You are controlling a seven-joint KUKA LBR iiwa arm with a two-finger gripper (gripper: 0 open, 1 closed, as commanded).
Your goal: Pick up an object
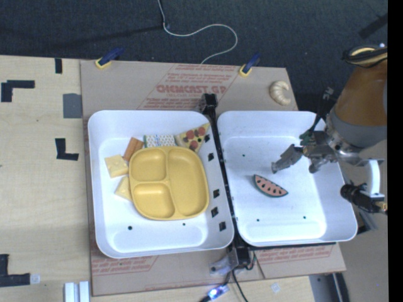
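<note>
Small watermelon slice [271, 186] lying flat near the middle of the right bin [327, 228], probably light, stiff and thin, best pinched across its narrow width; gripper [301, 158] just above and right of it, jaws spread, holding nothing.

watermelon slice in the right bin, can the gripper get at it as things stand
Probably yes: the watermelon slice lies alone on the right bin's floor, with the gripper just above and right of it.

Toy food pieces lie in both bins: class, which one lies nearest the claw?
The watermelon slice, alone in the right bin, just below-left of the claw. The other pieces crowd around the yellow plate in the left bin.
</note>
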